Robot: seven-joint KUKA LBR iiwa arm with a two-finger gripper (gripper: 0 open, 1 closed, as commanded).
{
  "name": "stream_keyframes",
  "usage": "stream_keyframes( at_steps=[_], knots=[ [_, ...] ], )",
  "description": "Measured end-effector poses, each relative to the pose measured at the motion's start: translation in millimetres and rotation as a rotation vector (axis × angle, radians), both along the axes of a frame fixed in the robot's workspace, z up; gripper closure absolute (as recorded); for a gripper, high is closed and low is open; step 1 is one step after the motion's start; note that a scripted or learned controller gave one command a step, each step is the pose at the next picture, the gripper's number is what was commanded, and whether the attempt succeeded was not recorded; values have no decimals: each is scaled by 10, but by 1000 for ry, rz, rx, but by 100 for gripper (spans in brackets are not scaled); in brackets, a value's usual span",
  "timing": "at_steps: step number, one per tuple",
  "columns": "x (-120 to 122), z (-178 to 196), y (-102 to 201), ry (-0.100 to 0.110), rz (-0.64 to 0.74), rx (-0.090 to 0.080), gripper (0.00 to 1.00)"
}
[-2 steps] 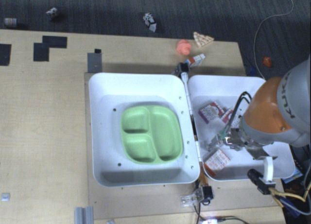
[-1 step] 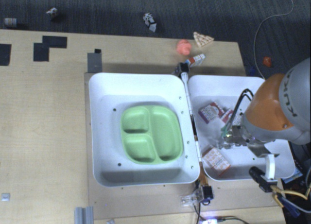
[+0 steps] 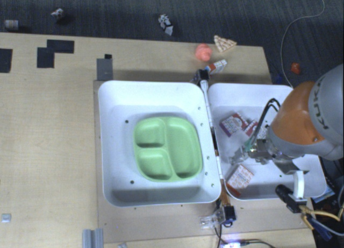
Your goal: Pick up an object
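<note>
The arm reaches from the right into the right bin and hangs low over its middle. Its gripper sits among the loose items there; whether the jaws are apart or together I cannot tell, and nothing can be seen held. Two small packets are the likely targets: one lies toward the far side of that bin, just beyond the gripper, and the other lies at the bin's near edge, just below the gripper. The gripper lies between them, so I judge this to be a descent or a try at one of them, with no pick yet made.

The left bin touches the right bin along a shared rim and holds a green tray with three compartments, lying flat in its centre, well apart from the arm.

Both bins rest on a pale wooden counter. On the counter just beyond the right bin lie a pink ball, a wedge-shaped toy and a small tube, probably strays. Past the counter is dark carpet with a few scattered bits.
</note>
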State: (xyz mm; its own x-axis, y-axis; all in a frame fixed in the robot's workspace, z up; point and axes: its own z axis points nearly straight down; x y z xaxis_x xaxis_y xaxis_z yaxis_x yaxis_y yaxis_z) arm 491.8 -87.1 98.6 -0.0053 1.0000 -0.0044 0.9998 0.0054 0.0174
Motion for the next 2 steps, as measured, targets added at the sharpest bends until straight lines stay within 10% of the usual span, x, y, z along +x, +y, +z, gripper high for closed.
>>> stream_keyframes(
  at_steps=[1, 2],
  knots=[
    [16, 106, 6, -4, 4, 0, 100],
    [546, 403, -592, 13, -1, 3, 100]
  ],
)
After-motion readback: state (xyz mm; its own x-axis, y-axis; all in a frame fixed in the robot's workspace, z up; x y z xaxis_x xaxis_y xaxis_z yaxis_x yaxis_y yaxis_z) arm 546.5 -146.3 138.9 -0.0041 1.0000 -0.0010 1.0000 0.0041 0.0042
